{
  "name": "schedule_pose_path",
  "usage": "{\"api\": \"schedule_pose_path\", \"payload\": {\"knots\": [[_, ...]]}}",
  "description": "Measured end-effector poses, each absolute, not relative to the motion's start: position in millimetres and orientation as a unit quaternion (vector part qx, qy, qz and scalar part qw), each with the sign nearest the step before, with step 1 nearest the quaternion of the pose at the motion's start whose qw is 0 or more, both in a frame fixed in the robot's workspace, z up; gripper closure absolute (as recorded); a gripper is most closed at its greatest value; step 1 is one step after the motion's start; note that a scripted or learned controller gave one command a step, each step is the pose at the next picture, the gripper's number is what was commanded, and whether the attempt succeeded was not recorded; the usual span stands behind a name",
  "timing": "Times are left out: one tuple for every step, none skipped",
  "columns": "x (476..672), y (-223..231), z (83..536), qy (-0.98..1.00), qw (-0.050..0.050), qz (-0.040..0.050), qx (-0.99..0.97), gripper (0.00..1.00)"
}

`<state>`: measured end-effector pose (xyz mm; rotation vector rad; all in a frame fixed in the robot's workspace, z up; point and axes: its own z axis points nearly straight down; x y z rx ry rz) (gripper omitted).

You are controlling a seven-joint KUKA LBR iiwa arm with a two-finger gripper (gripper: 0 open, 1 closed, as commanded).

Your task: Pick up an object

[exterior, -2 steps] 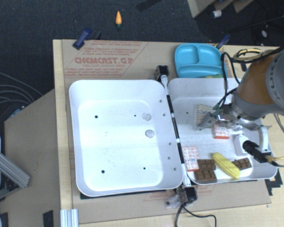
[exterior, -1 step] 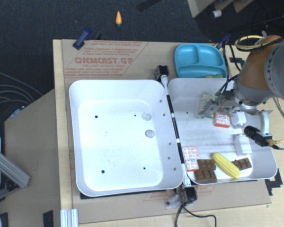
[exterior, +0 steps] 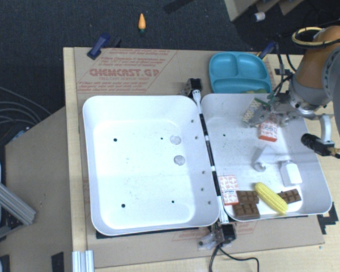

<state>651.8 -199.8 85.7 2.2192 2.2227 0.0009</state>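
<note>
My gripper [exterior: 270, 111] hangs low over the far part of the right bin [exterior: 232, 118], with the arm [exterior: 313, 69] reaching in from the right. Just below it lies a small orange and white box [exterior: 267, 131]. A speckled packet [exterior: 250, 113] sits right beside the gripper on its left. Whether either one touches the gripper is not clear. Nearer the front of this bin lie a small silver piece [exterior: 259, 165], a white block [exterior: 290, 173], a yellow corn cob [exterior: 270, 198], two brown chocolate bars [exterior: 247, 204] [exterior: 290, 196] and a red and white card [exterior: 228, 188].
The left bin [exterior: 102, 152] holds two small silvery discs [exterior: 175, 140] [exterior: 179, 160]. A teal divided tray [exterior: 239, 72] stands behind the right bin. Cables and a black part [exterior: 319, 144] hang by the bin's right rim.
</note>
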Motion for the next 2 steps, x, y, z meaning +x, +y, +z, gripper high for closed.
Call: {"api": "schedule_pose_path", "payload": {"knots": [[652.2, -200, 96, 0.708, 0.001, -0.0002, 0.706, 1.00], [637.0, -147, 225, 0.708, 0.002, 0.0013, 0.706, 1.00]]}}
